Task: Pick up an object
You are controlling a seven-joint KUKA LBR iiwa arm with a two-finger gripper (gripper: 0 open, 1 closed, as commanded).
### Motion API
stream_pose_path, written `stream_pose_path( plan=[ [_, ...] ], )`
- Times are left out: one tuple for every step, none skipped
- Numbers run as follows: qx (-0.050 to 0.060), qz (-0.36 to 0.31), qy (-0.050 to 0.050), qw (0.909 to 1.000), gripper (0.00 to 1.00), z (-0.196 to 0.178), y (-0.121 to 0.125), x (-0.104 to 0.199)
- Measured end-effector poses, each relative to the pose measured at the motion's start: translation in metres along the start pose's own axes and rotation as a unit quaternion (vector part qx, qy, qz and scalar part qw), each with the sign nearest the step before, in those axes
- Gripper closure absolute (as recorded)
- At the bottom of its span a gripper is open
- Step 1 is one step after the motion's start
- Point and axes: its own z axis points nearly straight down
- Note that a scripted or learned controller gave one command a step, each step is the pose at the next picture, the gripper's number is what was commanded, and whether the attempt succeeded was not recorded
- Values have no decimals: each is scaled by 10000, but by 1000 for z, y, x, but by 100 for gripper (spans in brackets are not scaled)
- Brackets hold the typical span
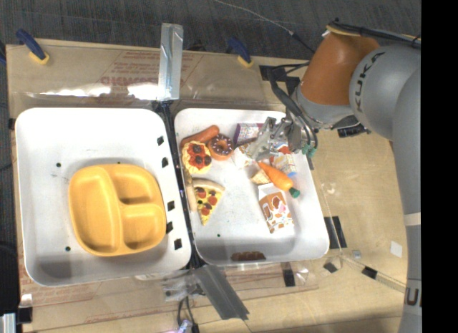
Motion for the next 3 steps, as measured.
stream_pose_path(
  plan=[
    [7,333,-94,9994,100,-110,1,-14],
    [8,-186,-51,9998,100,-141,3,-13],
    [10,-835,-44,9965,100,-151,2,-5]
  ],
)
